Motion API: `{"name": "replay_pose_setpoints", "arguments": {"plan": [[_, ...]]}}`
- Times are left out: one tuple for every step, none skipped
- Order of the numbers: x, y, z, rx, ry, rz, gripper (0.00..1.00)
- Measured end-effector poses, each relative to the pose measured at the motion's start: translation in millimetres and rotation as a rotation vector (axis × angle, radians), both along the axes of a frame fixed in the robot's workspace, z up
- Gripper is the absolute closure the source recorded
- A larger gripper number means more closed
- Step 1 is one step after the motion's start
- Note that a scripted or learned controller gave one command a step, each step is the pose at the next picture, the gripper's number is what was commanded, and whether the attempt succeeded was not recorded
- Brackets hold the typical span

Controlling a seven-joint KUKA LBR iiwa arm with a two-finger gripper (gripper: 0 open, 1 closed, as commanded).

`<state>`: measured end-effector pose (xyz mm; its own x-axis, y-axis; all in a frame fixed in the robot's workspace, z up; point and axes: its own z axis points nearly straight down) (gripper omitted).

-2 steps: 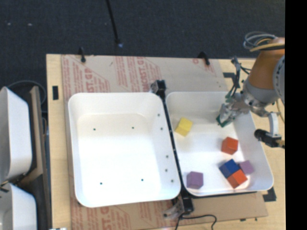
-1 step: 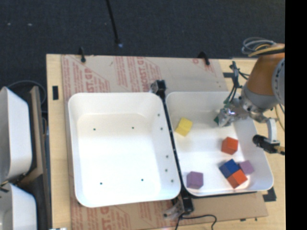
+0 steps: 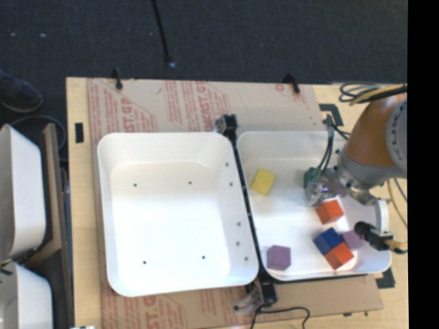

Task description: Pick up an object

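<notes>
You saw the gripper point(image 3: 317, 187) low in the right bin point(image 3: 288, 142), beside an orange block point(image 3: 330, 211); a yellow block point(image 3: 262, 181) sat near the divider, a purple block point(image 3: 278, 257) by the front edge.

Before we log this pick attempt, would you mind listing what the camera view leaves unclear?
- Gripper: its fingers are blurred and too small, so its state is unreadable.
- Green object: small and partly behind the gripper; identity unclear.
- Pale purple block: partly hidden by the blue block and a black fitting.
- Arm: cut off at the right.
</notes>
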<state>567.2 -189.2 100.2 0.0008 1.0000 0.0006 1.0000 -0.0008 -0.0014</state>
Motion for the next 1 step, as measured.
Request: {"name": "replay_pose_setpoints", "arguments": {"plan": [[-75.2,-3.7,2.1,-0.002,-0.006,-0.001,0.0]]}}
